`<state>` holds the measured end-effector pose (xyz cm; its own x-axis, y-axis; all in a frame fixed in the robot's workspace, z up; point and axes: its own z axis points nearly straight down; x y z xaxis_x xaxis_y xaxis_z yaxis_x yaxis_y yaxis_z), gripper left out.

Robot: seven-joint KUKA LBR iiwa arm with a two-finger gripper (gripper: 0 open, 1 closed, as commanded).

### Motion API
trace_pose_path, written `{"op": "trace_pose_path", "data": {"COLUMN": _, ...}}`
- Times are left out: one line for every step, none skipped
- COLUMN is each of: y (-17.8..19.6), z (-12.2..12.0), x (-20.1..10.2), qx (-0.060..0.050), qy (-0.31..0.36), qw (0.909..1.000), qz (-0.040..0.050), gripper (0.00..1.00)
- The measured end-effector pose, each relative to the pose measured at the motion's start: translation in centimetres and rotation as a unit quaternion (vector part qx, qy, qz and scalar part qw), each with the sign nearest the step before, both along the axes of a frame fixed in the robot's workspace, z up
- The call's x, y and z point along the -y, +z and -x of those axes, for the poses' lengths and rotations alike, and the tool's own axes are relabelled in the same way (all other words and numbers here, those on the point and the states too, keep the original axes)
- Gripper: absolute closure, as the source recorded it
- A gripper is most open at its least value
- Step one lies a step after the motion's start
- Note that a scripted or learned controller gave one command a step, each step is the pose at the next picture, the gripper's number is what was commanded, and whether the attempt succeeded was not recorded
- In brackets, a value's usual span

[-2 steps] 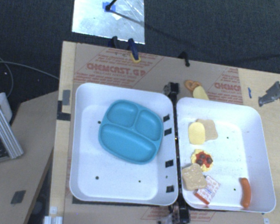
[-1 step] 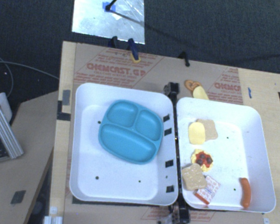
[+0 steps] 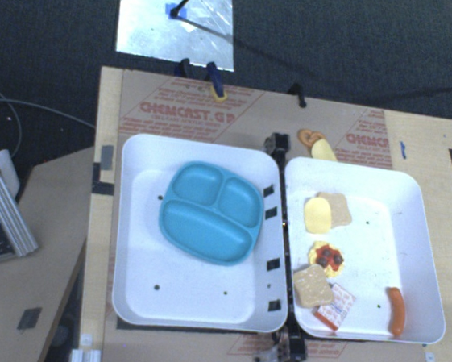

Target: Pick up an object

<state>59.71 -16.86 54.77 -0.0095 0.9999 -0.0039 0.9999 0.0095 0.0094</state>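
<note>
Whether the pincer is wide or narrow cannot be told, nor which way things lie from it. The arm enters from the right, so the right bin [image 3: 427, 231] is probably the nearer one. It holds the small candidates: a sausage [image 3: 395, 311] at its near right corner, long axis roughly front to back and well apart from the rest, and a clustered yellow piece [image 3: 317, 215], bread slice [image 3: 312, 286] and packet [image 3: 336, 306]. The left bin [image 3: 129, 287] holds a blue divided plate [image 3: 206, 213].
</note>
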Motion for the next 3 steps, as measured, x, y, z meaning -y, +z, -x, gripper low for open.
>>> {"op": "trace_pose_path", "data": {"y": -6.2, "z": 6.0, "x": 3.4, "qx": -0.007, "qy": -0.006, "qw": 1.0, "qz": -0.0019, "gripper": 1.0}}
{"op": "trace_pose_path", "data": {"y": -13.0, "z": 8.3, "x": 3.8, "qx": -0.007, "qy": -0.005, "qw": 1.0, "qz": -0.0023, "gripper": 1.0}}
{"op": "trace_pose_path", "data": {"y": -12.6, "z": 8.1, "x": 3.8, "qx": -0.003, "qy": -0.004, "qw": 1.0, "qz": -0.001, "gripper": 0.0}}
